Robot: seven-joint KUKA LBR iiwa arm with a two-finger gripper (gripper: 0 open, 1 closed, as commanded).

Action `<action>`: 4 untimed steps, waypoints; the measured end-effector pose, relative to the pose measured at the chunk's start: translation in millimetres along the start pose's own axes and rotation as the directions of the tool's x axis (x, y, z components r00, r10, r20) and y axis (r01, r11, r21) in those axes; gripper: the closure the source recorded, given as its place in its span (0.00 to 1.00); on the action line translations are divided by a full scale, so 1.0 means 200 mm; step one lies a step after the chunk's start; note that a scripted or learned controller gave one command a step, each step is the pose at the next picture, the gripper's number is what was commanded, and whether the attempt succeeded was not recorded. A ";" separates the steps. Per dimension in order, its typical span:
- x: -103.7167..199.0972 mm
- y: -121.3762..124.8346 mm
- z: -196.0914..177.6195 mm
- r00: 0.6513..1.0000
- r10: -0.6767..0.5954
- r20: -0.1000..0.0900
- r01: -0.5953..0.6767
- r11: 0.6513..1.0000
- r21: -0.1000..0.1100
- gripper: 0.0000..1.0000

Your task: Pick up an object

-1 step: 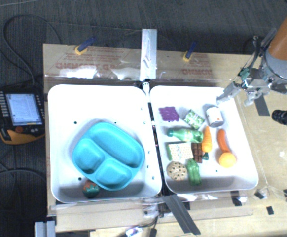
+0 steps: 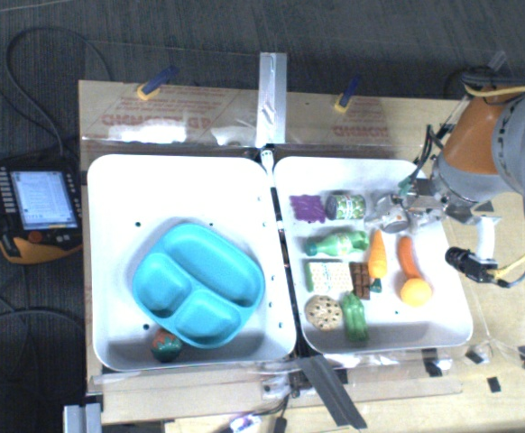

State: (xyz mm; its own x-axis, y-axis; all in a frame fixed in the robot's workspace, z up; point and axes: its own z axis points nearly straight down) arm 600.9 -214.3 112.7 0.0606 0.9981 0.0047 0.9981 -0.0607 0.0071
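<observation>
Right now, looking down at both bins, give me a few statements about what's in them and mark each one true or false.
1. The blue tray lies in the left bin. True.
2. The cookie sits in the left bin. False: it is in the right bin, near the front.
3. The purple grapes lie near the back of the right bin. True.
4. The two carrots are stacked in the blue tray. False: both lie in the right bin, side by side.
5. The pincer is above the right bin. True.
</observation>
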 end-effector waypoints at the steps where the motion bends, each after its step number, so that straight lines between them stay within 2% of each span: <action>1: 0.03 -0.10 0.06 0.999 0.037 0.002 -0.037 0.999 0.008 0.00; 2: 0.15 -0.05 0.09 0.997 0.082 0.005 -0.082 0.997 0.010 0.00; 3: 0.16 -0.19 0.11 0.986 -0.167 0.011 0.167 0.986 -0.007 0.00; 4: 0.22 -0.11 0.11 0.993 -0.119 0.010 0.119 0.993 -0.002 0.00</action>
State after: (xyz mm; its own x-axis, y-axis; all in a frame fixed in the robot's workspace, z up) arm 581.8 -169.3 90.2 -0.0582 0.9983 -0.0058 0.9983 0.0582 0.0098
